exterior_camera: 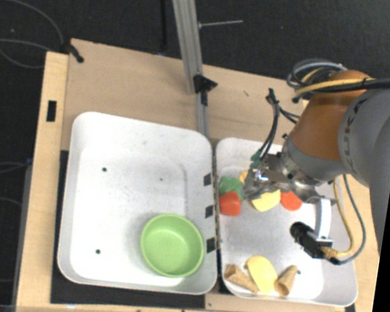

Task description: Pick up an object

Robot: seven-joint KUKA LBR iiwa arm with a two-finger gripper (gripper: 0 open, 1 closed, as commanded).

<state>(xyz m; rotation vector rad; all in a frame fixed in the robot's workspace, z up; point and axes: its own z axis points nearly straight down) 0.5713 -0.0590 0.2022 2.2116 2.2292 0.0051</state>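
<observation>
The arm point(331, 129) reaches in from the right and its jaws point(258, 182) hang low over the far left part of the right bin point(335, 291), close to the wall between the two bins. I cannot tell if the jaws are spread or pressed together, because the wrist hides them from above.

Just under and beside the jaws lie several small things packed together: a green piece point(231, 185), a red piece point(230, 205), a yellow piece point(266, 200) and an orange piece point(291, 200). The yellow piece seems the likely target, but no thing is clearly seen between the jaws, so I judge the pick is not yet sure.

The main risk is the crowding. The jaws may close on two pieces at once, or push one aside so it slips out. The green and red pieces lie against the bin wall, so a jaw may hit the wall and miss.

At the near side of the right bin rest a pale yellow thing point(262, 272) and two brown cones point(285, 280), well apart from the jaws. The left bin point(108, 145) holds a green bowl point(172, 245). Both bins stand on the desk point(119, 81)
</observation>
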